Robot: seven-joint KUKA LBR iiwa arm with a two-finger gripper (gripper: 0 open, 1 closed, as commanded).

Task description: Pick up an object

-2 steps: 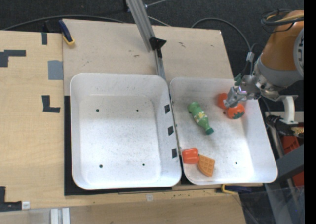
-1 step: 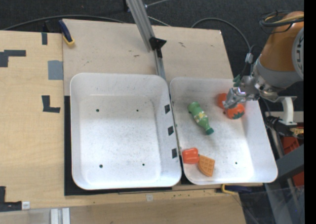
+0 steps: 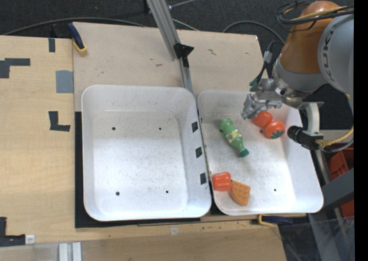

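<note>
In the right-hand shallow white bin we see a green plastic bottle lying slantwise, an orange block and a waffle-patterned tan wedge near the front; further right, two orange-red rounded toys lie touching, directly under the gripper; whether it grips we cannot tell.

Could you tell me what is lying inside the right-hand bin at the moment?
The right-hand bin holds a green bottle, two orange-red pieces, a small red piece and a tan wedge. The tool covers part of the nearer orange-red piece.
</note>
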